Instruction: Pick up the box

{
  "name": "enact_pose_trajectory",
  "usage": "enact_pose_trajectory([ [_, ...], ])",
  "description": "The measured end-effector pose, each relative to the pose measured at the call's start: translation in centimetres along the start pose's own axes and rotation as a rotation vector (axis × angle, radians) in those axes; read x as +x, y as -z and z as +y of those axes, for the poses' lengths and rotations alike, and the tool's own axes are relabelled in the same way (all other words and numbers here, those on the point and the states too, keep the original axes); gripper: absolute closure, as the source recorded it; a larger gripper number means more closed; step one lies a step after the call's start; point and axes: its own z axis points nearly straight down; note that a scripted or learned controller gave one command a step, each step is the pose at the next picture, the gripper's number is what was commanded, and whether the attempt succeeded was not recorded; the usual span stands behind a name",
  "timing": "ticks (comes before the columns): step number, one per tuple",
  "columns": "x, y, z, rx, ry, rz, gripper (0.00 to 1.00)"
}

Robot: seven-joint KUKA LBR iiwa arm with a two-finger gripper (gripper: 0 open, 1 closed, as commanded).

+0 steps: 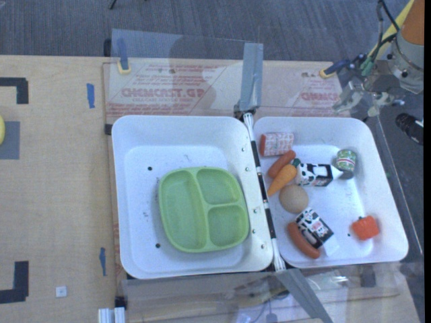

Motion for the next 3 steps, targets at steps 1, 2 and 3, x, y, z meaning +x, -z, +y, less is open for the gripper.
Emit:
enact_pose_trajectory([
  [1, 8.3, -10.0, 1.5, 0.003, 0.027, 0.001, 0.0],
  [2, 7.9, -8.0, -0.8, 0.001, 0.125, 0.0, 0.0],
  [3, 6.1, -19.6, 1.6, -0.002, 0.115, -0.001, 0.0],
])
